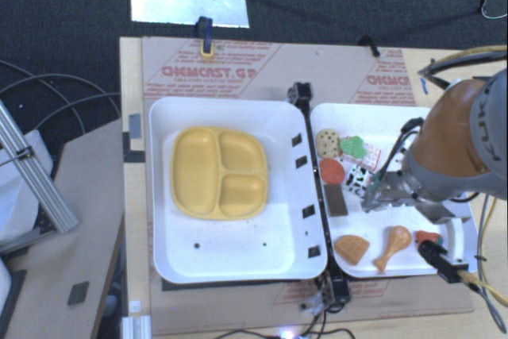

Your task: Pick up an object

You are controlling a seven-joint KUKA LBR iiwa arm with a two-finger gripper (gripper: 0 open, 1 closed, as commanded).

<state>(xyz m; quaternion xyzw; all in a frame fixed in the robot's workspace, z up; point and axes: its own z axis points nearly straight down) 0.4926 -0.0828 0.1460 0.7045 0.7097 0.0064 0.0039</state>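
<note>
The arm (464, 143) reaches in from the right and hangs low over the right bin (397, 113). The claw (371, 201) is near the middle of this bin, just beside a small black-and-white patterned object (357, 180). If it is apart or together, I cannot tell, because the tip is small and dark against the bin floor. Nothing is visibly between its tips, so I judge that the pick is not yet done.

The possible objects all lie in the right bin: a round cookie (326, 142), a green piece (352, 145), a red disc (332, 171), a dark flat strip (336, 201), an orange wedge (352, 248) and a drumstick (392, 243) near the front wall. The left bin (230, 250) carries a yellow divided tray (219, 172), well apart from the claw.

To do this step well, I think the claw should choose one object with free space around it. The patterned object is closest, but the red disc and the dark strip lie near to it, so the claw may push them or close on two things together. The descent should be straight down, centred on the object, until the bin floor. Flat pieces are hard to catch; the drumstick or the wedge seems easier, since they stand higher and lie apart.
</note>
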